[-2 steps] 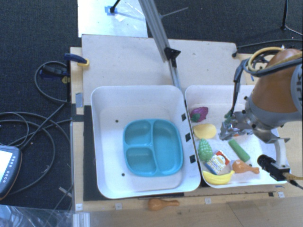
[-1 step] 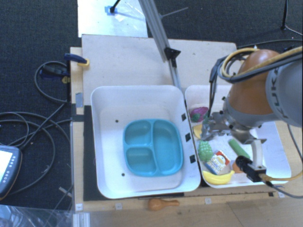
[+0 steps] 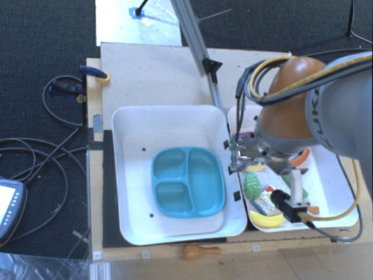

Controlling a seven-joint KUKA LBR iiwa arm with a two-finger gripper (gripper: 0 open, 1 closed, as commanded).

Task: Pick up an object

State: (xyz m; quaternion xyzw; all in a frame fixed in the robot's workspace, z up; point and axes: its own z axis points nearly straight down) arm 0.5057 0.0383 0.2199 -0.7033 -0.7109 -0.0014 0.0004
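Observation:
My gripper (image 3: 240, 158) hangs low over the left edge of the right bin (image 3: 344, 182), under the orange-banded wrist. Just below it lie a small yellow piece (image 3: 255, 167) and a green bumpy object (image 3: 252, 185). Further toward the front sit a small red, white and blue tube (image 3: 265, 200) and a yellow banana (image 3: 266, 219). An orange-red object (image 3: 301, 157) peeks out to the right of the wrist. The arm hides much of this bin. Nothing shows between the fingers.
The left bin (image 3: 131, 156) holds a blue divided plate (image 3: 188, 181). A wooden pear-shaped piece (image 3: 201, 251) lies on the bench's front edge. A slanted metal pole (image 3: 192, 31) crosses the back. Cables and a clamp (image 3: 93, 73) sit at the left.

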